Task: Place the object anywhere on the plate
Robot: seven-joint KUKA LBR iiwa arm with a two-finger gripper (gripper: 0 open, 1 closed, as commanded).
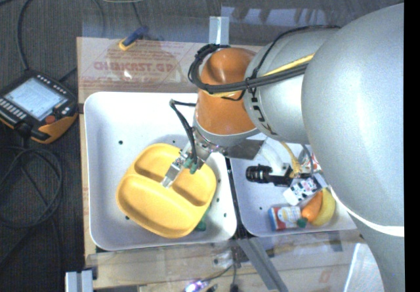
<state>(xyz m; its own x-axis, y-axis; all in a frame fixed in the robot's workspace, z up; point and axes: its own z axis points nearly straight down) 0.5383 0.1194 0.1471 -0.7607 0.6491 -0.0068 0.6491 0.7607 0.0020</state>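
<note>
A yellow divided plate (164, 200) lies in the left bin (108, 126), towards its front right. My gripper (178, 171) hangs low over the plate's upper middle, close to the ridge between its compartments. A small dark green thing (192, 165) sits right at the gripper's tip. I cannot make out whether it is held or resting on the plate. Another bit of green (201, 224) peeks out from under the plate's front right edge.
The right bin (252, 218) holds a small white and red carton (283, 216), an orange and yellow fruit-like piece (320, 207) and a white spotted card (304, 187). The arm's big grey body covers that bin's right side. A teach pendant (36, 105) lies off the bench at left.
</note>
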